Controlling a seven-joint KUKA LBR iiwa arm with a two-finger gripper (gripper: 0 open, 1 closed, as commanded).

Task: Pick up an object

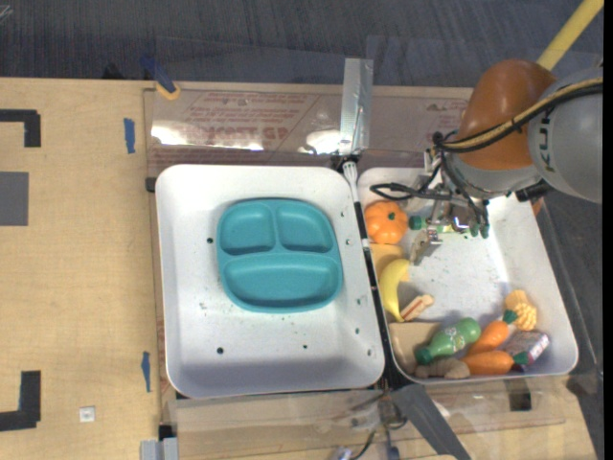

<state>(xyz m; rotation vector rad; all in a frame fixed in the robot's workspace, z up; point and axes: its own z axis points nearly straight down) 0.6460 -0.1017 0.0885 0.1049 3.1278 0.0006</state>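
My gripper [442, 236] hangs over the upper left part of the right bin [551, 286], below the arm's orange band. Its fingers [422, 246] stand apart, open, with only bin floor showing between them. An orange pumpkin toy [385, 222] lies just left of the gripper, close to it but apart. A yellow banana [393, 284] lies below the pumpkin along the bin's left wall. Other toys sit at the bin's front: a small hot-dog-like piece [418, 306], a green vegetable [450, 338], two carrots [492, 333], a yellow corn-like piece [520, 306].
The left bin [192, 333] holds a teal divided plate [279, 255]. A ridge [369, 266] separates the two bins. A metal post [355, 103] stands behind them. The middle of the right bin's floor [469, 276] is bare.
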